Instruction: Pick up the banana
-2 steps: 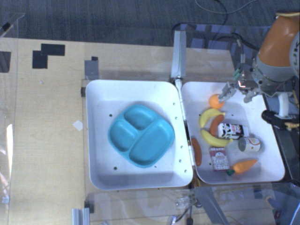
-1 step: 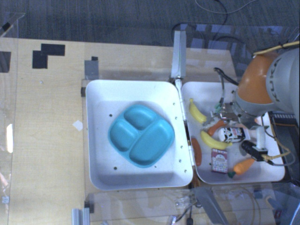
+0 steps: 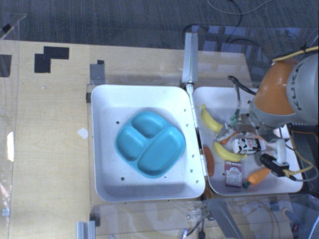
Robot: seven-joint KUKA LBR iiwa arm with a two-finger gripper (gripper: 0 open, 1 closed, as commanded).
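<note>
Two white bins sit side by side on the bench, and I take them from the left. The left bin [image 3: 102,148] holds a blue divided plate [image 3: 151,143] near its middle, tilted diamond-wise to the rim. In the right bin [image 3: 219,189], a brown sausage [image 3: 209,160] lies along the left wall. One banana [image 3: 211,119] rests in the upper left part, slanting down toward the middle. A second banana [image 3: 227,152] lies lower, near the centre, just left of my gripper [image 3: 242,133] and partly under it. Below that one, a small red box [image 3: 233,174] stands near the front wall, with an orange carrot [image 3: 258,176] to its right toward the front right corner. My wrist, with its orange band, hangs over the bin's right half, and a black-and-white patterned item [image 3: 246,145] sits directly below it. My fingers are hidden among cables and the wrist body, so I cannot tell how far apart they stand or whether anything is between them.
</note>
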